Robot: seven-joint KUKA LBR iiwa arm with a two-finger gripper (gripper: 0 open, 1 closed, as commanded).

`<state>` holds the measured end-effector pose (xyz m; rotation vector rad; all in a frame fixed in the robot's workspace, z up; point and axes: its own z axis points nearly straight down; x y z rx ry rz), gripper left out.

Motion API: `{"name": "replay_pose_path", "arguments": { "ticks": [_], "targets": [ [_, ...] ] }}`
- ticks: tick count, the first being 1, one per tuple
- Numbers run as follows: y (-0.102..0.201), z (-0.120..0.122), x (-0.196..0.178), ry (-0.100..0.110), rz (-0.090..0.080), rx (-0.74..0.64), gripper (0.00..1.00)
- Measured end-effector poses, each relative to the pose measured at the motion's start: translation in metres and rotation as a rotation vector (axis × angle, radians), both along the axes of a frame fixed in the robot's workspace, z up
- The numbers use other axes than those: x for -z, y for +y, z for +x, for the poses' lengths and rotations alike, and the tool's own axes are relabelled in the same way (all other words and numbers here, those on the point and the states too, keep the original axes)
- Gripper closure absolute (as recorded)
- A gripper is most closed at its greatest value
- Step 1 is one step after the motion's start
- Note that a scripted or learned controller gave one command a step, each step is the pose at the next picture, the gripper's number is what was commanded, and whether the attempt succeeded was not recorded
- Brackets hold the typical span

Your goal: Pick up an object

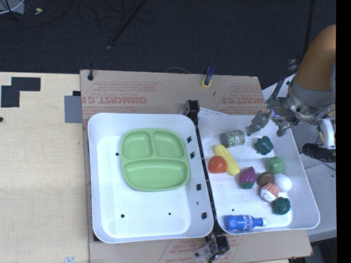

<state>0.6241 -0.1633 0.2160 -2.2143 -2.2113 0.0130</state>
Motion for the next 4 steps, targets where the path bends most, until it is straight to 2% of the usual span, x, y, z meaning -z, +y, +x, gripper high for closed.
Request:
{"name": "replay_pose_path", "arguments": {
  "ticks": [1,3,4],
  "targets": [
    [0.000,0.003,-0.008,-0.014,-0.002,-0.002,0.00],
    [0.006,0.008,0.108,-0.009,0.000,-0.003,0.00],
    [0.007,0.008,0.130,-0.011,-0.002,-0.004,0.00]
  ]
}}
